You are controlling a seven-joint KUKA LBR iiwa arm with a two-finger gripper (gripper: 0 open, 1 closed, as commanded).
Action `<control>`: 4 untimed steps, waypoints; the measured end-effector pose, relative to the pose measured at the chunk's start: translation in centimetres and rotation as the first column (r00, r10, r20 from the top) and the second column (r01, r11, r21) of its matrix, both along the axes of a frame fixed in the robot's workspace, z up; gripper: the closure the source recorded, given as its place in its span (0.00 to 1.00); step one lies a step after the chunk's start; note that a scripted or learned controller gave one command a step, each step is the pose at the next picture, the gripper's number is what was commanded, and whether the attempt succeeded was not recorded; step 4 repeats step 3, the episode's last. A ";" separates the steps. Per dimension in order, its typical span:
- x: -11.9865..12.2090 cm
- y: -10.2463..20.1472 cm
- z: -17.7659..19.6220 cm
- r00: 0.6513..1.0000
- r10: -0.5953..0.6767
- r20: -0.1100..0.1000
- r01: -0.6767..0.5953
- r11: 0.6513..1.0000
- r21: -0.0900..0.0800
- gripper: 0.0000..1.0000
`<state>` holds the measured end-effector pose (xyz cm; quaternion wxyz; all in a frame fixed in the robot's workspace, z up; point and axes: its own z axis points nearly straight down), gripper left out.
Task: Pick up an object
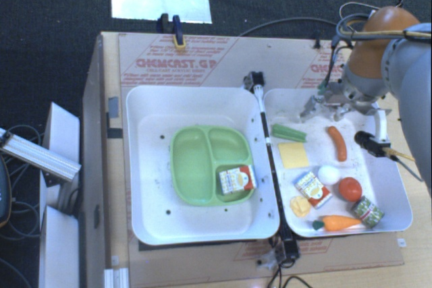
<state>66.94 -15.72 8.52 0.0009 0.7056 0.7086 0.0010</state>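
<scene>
One sausage (pixel 337 143) just below claw (pixel 329 106)

Both white bins (pixel 145 145) looked like smooth, slightly glossy plastic. The green divided plate (pixel 196 165) was also plastic, with a soft shine. The bench (pixel 223 57) top seemed to be covered with pale paper (printed with red letters), matt in finish. The tomato (pixel 349 189) and the sausage (pixel 337 143) looked like glossy toy plastic. The arm (pixel 405 57) had smooth grey and orange shells.
</scene>
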 end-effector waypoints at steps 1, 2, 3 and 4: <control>0.1 0.0 1.2 1.000 0.002 0.004 -0.002 1.000 -0.001 1.00; 0.1 0.0 1.1 1.000 0.002 0.003 -0.002 1.000 -0.001 0.00; 0.0 -1.2 0.0 1.000 -0.002 0.000 0.002 1.000 -0.001 0.00; 0.0 -1.2 0.0 1.000 -0.002 0.000 0.002 1.000 -0.001 0.00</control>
